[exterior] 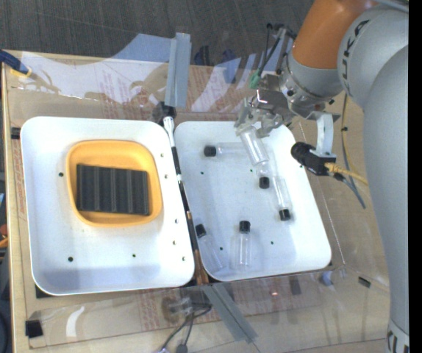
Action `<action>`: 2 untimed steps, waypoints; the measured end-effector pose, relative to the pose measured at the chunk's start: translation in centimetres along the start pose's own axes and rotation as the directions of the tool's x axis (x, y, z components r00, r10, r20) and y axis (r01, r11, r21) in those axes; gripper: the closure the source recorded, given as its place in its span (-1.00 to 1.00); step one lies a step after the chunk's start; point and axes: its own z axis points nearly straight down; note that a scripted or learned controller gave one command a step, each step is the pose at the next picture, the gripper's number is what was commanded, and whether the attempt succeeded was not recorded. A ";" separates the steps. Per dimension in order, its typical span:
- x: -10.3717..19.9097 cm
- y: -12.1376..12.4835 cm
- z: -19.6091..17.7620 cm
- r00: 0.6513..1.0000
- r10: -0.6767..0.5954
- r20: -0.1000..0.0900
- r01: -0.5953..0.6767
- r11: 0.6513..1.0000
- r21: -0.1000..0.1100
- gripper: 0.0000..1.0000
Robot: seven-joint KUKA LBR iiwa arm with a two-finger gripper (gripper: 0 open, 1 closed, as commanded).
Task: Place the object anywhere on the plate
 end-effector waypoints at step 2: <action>5.9 1.4 8.3 0.831 -0.556 -0.001 0.556 0.831 0.003 1.00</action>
